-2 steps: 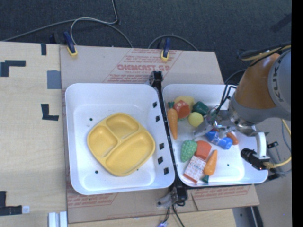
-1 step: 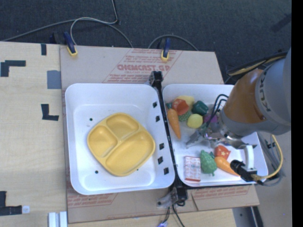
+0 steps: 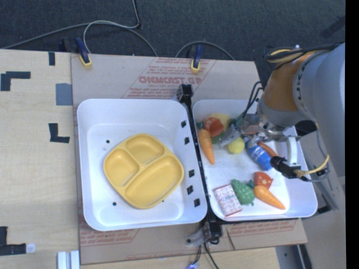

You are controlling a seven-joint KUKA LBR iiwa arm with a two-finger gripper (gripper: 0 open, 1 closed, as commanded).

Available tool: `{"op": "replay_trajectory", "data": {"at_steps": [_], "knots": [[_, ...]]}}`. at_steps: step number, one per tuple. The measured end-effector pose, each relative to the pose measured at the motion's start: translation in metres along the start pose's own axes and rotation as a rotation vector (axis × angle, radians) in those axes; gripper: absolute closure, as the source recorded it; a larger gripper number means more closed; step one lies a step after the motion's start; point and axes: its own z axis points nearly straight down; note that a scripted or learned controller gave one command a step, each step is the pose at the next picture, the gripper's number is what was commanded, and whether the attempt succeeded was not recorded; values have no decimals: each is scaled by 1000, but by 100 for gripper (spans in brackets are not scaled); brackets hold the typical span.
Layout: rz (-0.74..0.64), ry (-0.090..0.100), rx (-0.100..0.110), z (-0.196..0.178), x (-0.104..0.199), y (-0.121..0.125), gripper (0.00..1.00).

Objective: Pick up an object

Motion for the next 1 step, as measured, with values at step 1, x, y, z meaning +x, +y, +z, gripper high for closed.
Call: {"op": "replay_trajectory", "data": {"at_steps": [1], "knots": [[-1, 1, 4, -7, 1, 0, 100]]}}
